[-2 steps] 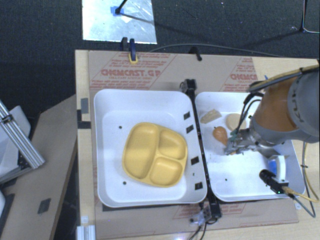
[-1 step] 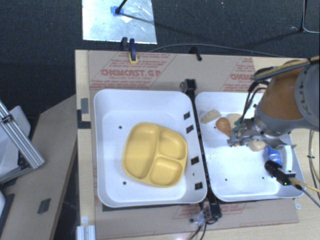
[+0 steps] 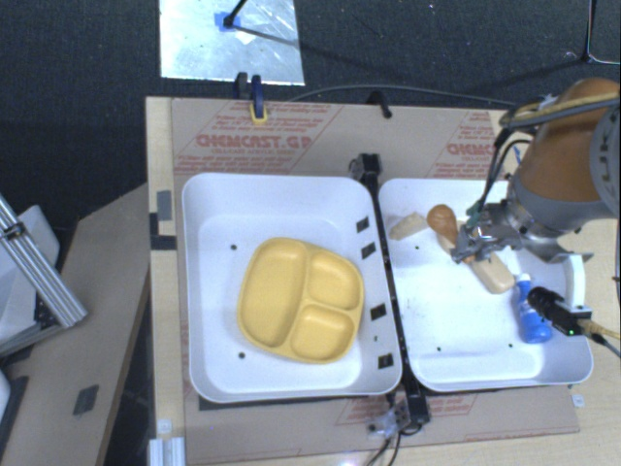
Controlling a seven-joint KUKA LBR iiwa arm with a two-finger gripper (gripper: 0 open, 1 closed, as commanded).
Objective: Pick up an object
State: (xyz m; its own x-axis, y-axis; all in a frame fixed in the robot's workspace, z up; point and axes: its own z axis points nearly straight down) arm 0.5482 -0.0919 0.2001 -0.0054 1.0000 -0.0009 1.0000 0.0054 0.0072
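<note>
Honestly, I can't tell how the jaws of the gripper [image 3: 473, 244] stand, low in the right bin [image 3: 456, 367] among a brown rounded object [image 3: 443, 222], a beige block [image 3: 493, 274] and a blue bottle [image 3: 532, 320]. Crowded like that, they could nudge one away or pinch two. "CHEMCAST GP" is printed red along the tabletop's [image 3: 291, 134] far edge.

I see two smooth, glossy white plastic bins [image 3: 291, 197], a matt yellow plastic divided tray [image 3: 301, 299], a wood-look brown-tipped piece [image 3: 444, 223], a shiny blue plastic bottle [image 3: 532, 318], and a printed cardboard underlay [image 3: 320, 139].
</note>
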